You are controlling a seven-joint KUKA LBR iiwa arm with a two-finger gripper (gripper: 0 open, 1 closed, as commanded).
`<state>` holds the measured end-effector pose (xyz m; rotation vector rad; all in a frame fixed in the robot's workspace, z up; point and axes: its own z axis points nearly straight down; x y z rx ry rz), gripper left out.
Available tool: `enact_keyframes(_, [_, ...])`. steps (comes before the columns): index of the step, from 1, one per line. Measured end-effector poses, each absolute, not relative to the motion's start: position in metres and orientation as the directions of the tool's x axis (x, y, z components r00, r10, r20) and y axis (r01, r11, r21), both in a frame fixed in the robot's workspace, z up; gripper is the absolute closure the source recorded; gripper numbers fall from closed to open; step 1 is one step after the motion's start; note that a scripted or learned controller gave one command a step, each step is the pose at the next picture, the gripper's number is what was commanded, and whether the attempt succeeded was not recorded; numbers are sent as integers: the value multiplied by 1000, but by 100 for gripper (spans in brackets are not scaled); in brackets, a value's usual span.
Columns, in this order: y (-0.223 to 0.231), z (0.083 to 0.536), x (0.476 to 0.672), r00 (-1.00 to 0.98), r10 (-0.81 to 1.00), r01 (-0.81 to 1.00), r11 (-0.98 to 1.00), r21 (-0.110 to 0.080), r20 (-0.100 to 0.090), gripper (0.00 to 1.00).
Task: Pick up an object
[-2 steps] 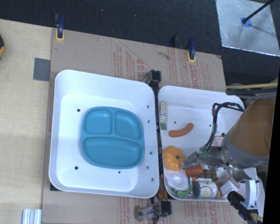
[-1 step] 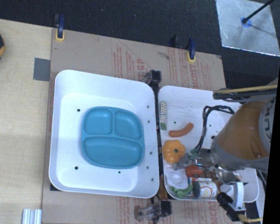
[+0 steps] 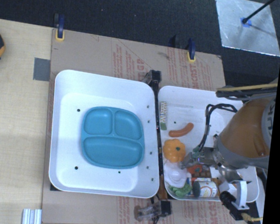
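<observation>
Two shallow white bins sit side by side on a brown cardboard sheet (image 3: 111,55) clamped to the wooden bench (image 3: 8,119).

Camera view, left bin (image 3: 60,125): holds a blue divided plate (image 3: 113,137) with three compartments, lying flat near the middle of the bin floor. Nothing rests on the plate.

Camera view, right bin (image 3: 182,96): several small objects. An orange sausage-shaped piece (image 3: 181,130) lies tilted in the upper middle of the bin. Below it, an orange pumpkin-like toy (image 3: 174,150) with a green stem sits close to the bin's left wall. Just below the pumpkin is a white translucent item (image 3: 176,175), and touching its lower edge a green leafy item (image 3: 182,189) against the front wall. To the right of these, a small bottle (image 3: 205,188) with a dark cap and printed label lies on its side. A narrow printed strip (image 3: 163,113) lies along the left wall near the top.

Arm (image 3: 245,133): enters from the right, orange band and grey wrist over the right half of the right bin, black cable looped above it. The gripper (image 3: 197,160) is low in the bin, just right of the pumpkin and above the bottle, among reddish clutter. The arm's body hides the claw; cannot tell how wide it is or whether it has anything.
</observation>
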<state>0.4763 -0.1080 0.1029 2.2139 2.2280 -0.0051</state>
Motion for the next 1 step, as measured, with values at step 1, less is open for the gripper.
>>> enact_keyframes(1, [-66,197,549,-9,1000,1000,9,8,-1,100])
